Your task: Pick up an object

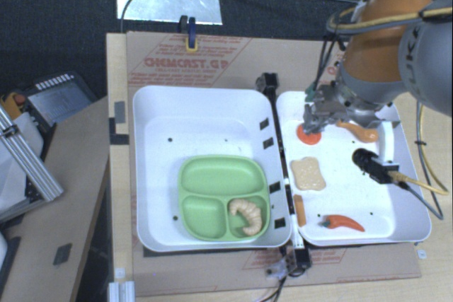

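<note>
Red and flat, the small disc directly beneath my gripper looks light, rigid and slippery, so I'd pinch its rim; I cannot tell the gripper's state.

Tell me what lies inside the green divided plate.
A pale croissant-shaped pastry lies in the right lower compartment of the green plate. The other compartments show bare green.

Arm: grey casing, broad rounded orange band above the wrist. Thin yellow and dark cables run across the orange section. Gripper: dark grey metal, blocky; detail blurred, possibly small fittings on its body.
</note>
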Robot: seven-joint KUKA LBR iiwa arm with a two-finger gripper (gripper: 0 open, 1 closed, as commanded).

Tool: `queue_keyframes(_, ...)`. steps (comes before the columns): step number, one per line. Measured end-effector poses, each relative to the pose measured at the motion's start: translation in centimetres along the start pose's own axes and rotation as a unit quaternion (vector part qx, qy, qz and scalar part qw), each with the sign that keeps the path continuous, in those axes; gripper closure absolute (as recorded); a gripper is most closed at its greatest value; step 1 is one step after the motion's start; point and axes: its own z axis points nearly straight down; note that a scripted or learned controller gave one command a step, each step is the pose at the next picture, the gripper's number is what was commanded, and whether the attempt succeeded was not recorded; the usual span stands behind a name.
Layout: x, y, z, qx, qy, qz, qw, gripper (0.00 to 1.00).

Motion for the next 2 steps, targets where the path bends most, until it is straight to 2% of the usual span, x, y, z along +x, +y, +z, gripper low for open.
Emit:
queue_keyframes(1,5.4,1.1,1.0,0.001,0.0,0.0,1.0,1.0)
queue_keyframes(2,11.4,0.9,0.5,0.001,0.0,0.0,1.0,1.0)
